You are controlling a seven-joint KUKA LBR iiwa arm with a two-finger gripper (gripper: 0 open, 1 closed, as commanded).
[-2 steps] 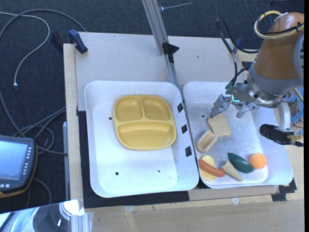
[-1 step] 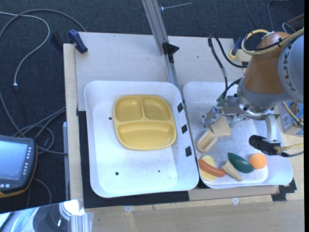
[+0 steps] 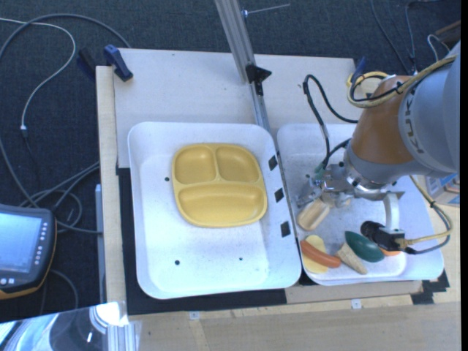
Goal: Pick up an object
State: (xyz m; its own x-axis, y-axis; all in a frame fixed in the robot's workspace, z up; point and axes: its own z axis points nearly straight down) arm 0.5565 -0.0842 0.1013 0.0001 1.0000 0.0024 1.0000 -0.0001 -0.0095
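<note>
A pale wooden bench [image 3: 183,86] is seen from above, set on a dark carpeted floor [image 3: 44,79] across which black cables [image 3: 36,42] are looped. A small screen [image 3: 22,247] stands at the lower left, and a metal pole [image 3: 238,31] crosses the top of the bench down to the gap between the bins. A blue clamp [image 3: 117,62] is fixed to the bench's far left corner.

Two shallow white bins lie side by side. In the left bin [image 3: 212,269] a yellow plate [image 3: 218,183] with three compartments is laid flat, toward the far side. In the right bin [image 3: 322,141] several small objects are gathered at the near edge: a tan, bread-like piece [image 3: 314,215] lying tilted near the bin's left wall, a red-orange sausage-shaped toy [image 3: 320,254] resting on a pale yellow piece [image 3: 316,263], a cream cone-shaped piece [image 3: 351,257] just beside it, and a dark green rounded object [image 3: 364,246] touching a small orange one [image 3: 392,251].

The arm [image 3: 409,130] is reached in from the right, its orange band bent over the right bin. The gripper [image 3: 325,191] is lowered just above the tan piece, near or touching its upper end. Whether it is spread or pressed together cannot be told, and nothing is clearly seen held by it.
</note>
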